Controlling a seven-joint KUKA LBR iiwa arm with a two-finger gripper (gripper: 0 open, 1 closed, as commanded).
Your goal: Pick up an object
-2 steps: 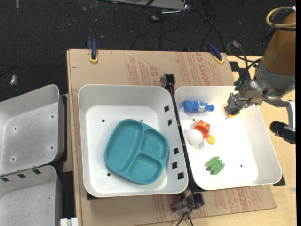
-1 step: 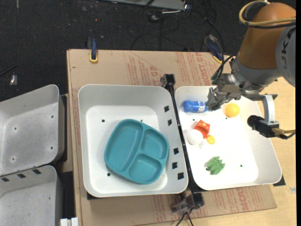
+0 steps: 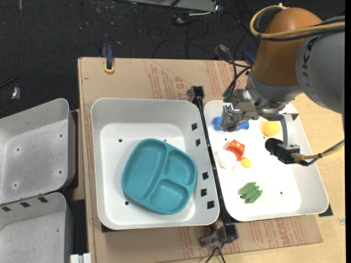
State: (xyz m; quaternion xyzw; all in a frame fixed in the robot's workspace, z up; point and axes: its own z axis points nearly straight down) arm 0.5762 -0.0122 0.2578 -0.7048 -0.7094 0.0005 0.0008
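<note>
Blue object [image 3: 219, 124], small and partly hidden beneath the arm's end effector [image 3: 235, 119], lay near the upper left corner of the right bin [image 3: 312, 199] as the grey arm [image 3: 323, 64] with its orange band [image 3: 285, 37] reached in low over that corner. Whether the end effector was spread or closed could not be told from above, since the wrist and cabling covered it, and nothing could be seen gripped in it. Other candidates sat nearby in the same bin: a yellow ball [image 3: 270, 128] just to the right of the tool, a red piece [image 3: 236, 147] below it, a white item [image 3: 225, 159] and a small yellow item [image 3: 245, 162] beside that, and a green toy [image 3: 250, 192] well apart toward the bin's front. A black fitting [image 3: 279, 149] hung off the arm over the bin's middle. The left bin [image 3: 104, 119] held a teal divided plate [image 3: 159, 175]; both bins stood on the counter [image 3: 142, 73]. The step appeared to be the descent onto a chosen piece, probably the blue one, with no lift yet begun. The next move would likely call for closing squarely on that piece without pinning it against the bin wall, then rising straight clear of the yellow ball and red piece.
</note>
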